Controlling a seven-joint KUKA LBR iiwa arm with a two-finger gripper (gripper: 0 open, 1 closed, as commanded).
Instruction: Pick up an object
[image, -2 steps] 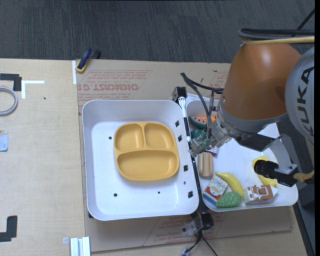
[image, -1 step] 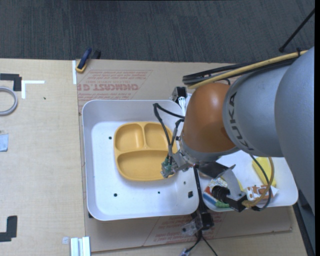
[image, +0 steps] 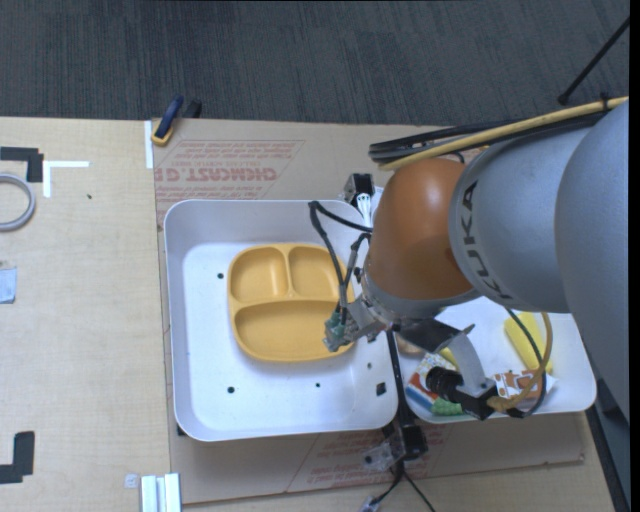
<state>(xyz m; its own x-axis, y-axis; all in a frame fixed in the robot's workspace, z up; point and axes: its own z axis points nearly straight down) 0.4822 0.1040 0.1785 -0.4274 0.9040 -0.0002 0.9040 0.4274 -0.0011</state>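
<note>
The tool (image: 338, 333) hangs at the right end of the yellow plate (image: 280, 300), over its rim; I cannot tell if its jaws are apart or together, or if it touches the plate. The left bin (image: 200, 400) on the counter (image: 80, 350) carries this plate near its middle, closer to the far edge. The plate is rounded, with two small compartments above one long compartment. In the right bin (image: 570, 395), near its right edge, lies a yellow thing (image: 522, 338), partly hidden by the arm (image: 520, 220).
</note>
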